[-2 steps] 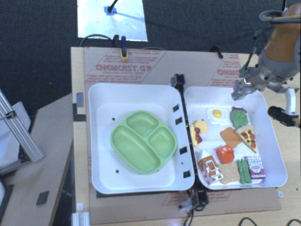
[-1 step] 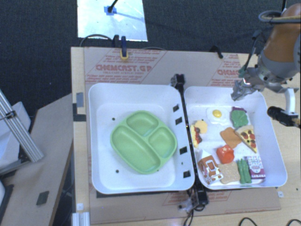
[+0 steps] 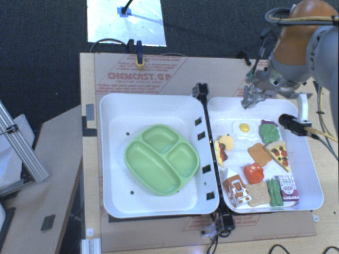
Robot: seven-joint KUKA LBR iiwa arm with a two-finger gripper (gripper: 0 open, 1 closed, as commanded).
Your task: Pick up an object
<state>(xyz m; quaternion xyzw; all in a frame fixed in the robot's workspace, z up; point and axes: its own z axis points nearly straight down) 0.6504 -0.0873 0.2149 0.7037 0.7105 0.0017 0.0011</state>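
Note:
The right bin (image 3: 312,192) holds several toy foods: a fried egg (image 3: 244,128), a green leafy piece (image 3: 268,132), a pizza slice (image 3: 278,154), a brown toast piece (image 3: 259,154), a red pepper (image 3: 253,173), a hot dog (image 3: 223,148), a green bean bundle (image 3: 274,191) and a small red packet (image 3: 287,188). My gripper (image 3: 252,98) hangs above the bin's far edge, up and to the right of the egg, clear of all the food. Nothing shows between its fingers.
The left bin (image 3: 114,121) holds a green divided plate (image 3: 162,159). A black hinge strip (image 3: 207,144) runs between the two bins. A blue clamp (image 3: 139,52) sits at the bench's far edge, and a metal frame (image 3: 21,147) stands at the left.

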